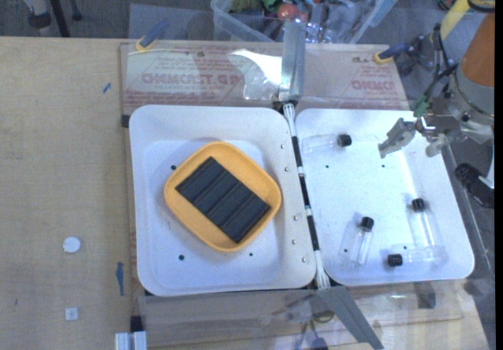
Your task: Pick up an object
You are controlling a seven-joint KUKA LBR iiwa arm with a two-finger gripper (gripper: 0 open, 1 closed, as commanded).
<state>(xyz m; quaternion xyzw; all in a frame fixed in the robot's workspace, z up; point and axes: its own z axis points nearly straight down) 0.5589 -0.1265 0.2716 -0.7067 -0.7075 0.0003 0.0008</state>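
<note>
The gripper [413,136] hangs over the far right part of the right bin [377,175], with the grey arm [475,65] reaching in from the right. Its two fingers [393,138] stand apart with nothing between them; one is plain to see at the left, the other is partly hidden by the wrist, so how wide the gap is stays a rough reading.

The right bin holds four clear vials with black caps. One vial [324,141] lies at the far left of that bin, to the left of the gripper. A second vial [361,237] stands or leans near the middle, toward the near side. A third vial [422,222] lies along the right wall, and a fourth vial [413,256] lies in the near right corner, just beside the third. The left bin [149,207] holds a yellow tray [182,215] with a dark ribbed insert [222,199], tilted at an angle to the bin walls.

The step in hand looks like the approach: the gripper is above the bin and has taken nothing. The next move calls for choosing one vial, lining the open fingers across its narrow body and coming down over it. The vials are clear, smooth and round, so they may roll or slip; the far left vial seems the nearest candidate, and it lies apart from the others.
</note>
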